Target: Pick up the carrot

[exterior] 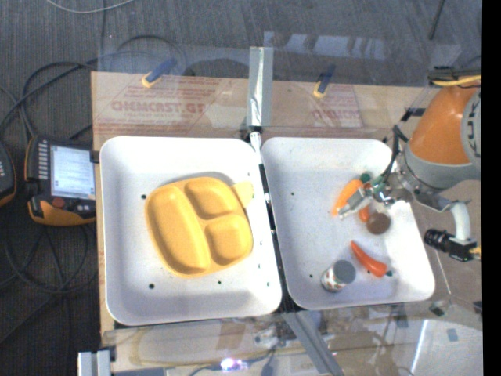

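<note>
I see the carrot (pixel 347 195), a short orange piece with a bit of green at its upper right end, lying slanted on the white floor of the right bin (pixel 313 233). Its green end sits right at the gripper (pixel 368 197), and the body runs down and left from the fingertips.

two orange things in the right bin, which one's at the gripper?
The upper one, the carrot, lying just left of the gripper. The other orange piece lies lower in the right bin, beside a grey can.
</note>
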Controlling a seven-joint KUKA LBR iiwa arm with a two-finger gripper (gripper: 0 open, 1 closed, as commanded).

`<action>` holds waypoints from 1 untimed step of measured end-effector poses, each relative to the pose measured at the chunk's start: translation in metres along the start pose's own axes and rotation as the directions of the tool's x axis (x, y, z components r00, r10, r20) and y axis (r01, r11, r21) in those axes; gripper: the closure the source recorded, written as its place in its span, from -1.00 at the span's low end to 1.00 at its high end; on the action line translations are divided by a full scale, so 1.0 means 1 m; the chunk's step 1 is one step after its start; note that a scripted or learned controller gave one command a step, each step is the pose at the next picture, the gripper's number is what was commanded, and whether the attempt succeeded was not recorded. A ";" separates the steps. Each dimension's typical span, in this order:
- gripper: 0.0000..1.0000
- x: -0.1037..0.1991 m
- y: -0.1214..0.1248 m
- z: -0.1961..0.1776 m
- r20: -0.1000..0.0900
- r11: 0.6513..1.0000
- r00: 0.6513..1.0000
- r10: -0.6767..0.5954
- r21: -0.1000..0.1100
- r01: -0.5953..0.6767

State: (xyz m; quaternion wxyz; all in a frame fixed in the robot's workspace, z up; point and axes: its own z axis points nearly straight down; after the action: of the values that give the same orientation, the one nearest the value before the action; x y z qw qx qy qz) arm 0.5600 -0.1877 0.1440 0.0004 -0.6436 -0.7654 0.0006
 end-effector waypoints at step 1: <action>-1.00 -0.011 0.066 0.054 0.007 0.998 0.998 -0.065 -0.013 0.065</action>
State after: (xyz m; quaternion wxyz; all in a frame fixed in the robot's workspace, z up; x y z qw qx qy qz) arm 0.6266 -0.1877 0.0902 -0.0065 -0.6185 -0.7858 -0.0024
